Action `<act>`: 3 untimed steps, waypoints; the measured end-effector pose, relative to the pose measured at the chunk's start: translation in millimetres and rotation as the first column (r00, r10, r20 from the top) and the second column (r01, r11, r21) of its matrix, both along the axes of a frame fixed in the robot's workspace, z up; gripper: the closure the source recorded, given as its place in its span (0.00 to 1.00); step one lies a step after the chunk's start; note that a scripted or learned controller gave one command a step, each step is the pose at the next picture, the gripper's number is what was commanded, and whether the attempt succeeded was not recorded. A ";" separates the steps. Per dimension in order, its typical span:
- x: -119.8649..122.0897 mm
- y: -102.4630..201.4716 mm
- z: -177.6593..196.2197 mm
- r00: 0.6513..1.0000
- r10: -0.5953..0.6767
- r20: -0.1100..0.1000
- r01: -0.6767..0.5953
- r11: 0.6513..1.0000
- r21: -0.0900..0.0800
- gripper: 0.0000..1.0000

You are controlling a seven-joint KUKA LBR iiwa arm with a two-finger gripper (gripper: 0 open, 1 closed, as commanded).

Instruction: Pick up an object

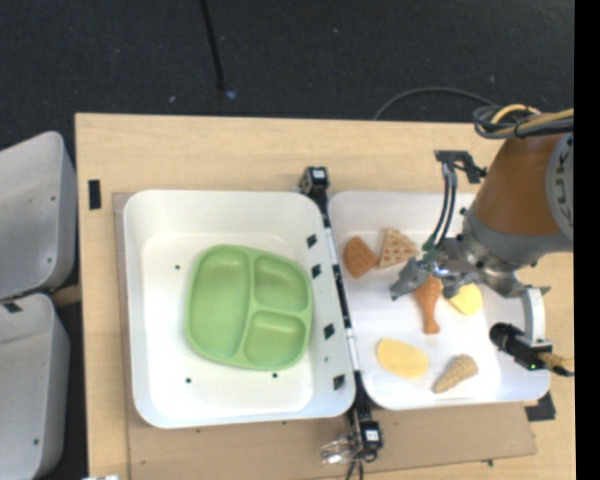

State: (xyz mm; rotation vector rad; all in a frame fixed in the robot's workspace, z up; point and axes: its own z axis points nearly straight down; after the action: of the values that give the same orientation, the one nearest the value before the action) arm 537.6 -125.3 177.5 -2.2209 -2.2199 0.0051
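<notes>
One claw (427, 280) hangs low over the right bin (365, 383), at the end of the grey arm (515, 218) with its orange band, which comes in from the right. Its two dark fingers (408, 280) splay apart, one pointing left toward the middle of the bin, and an orange, carrot-like piece (431, 306) lies just under them, its upper end right at the fingertips and its lower end angled down toward the front. Whether the fingers actually touch that piece cannot be told from this angle; it does not sit clearly between them.

Just to the right of the orange piece, partly under the wrist, is a small yellow object (466, 300). Up and to the left of the claw sit a round brownish piece (359, 257) and, touching it on the right, a tan triangular wedge (396, 248). Toward the front of the bin lie a flat yellow oval (402, 358) and, beside it on the right, a tan ridged cone (454, 373).

Across the divider, the left bin (145, 388) holds a green compartment plate (248, 307), lying flat near its middle. Both bins rest on the pale wooden surface (200, 153).
</notes>
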 end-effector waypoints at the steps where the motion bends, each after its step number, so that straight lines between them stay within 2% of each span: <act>1: -2.3 -6.8 -61.4 1.000 0.000 0.000 0.000 1.000 0.000 0.00; 2: -2.6 -8.1 -77.7 1.000 -0.002 0.001 0.002 1.000 0.000 0.00; 3: -1.6 -8.8 -66.2 1.000 -0.009 0.005 0.009 1.000 0.001 1.00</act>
State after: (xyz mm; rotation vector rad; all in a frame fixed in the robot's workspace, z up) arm 536.0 -134.1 111.3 -2.2330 -2.2120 -0.0017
